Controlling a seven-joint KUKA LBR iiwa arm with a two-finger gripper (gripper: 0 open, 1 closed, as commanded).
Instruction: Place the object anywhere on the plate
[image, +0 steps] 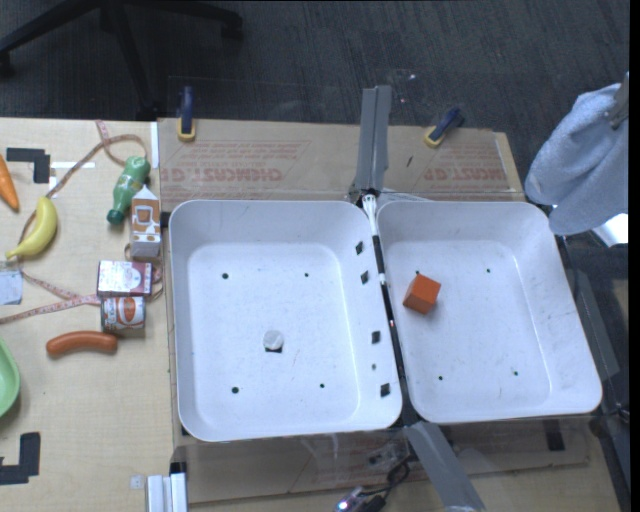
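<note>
An orange cube (422, 294) lies in the right bin (560, 300), close to its left wall and slightly tilted. A small pale round piece (273, 342) rests on the floor of the left bin (200, 300), a little below its middle. A grey covered part of the arm (585, 160) hangs over the far right corner of the right bin, well away from the cube.
On the bench left of the bins lie a banana (35, 230), a green bottle (128, 186), a small carton (145, 226), a can (124, 313), a sausage (82, 344) and the edge of a green plate (6, 378). Two clamps (186, 112) hold the cardboard at the back.
</note>
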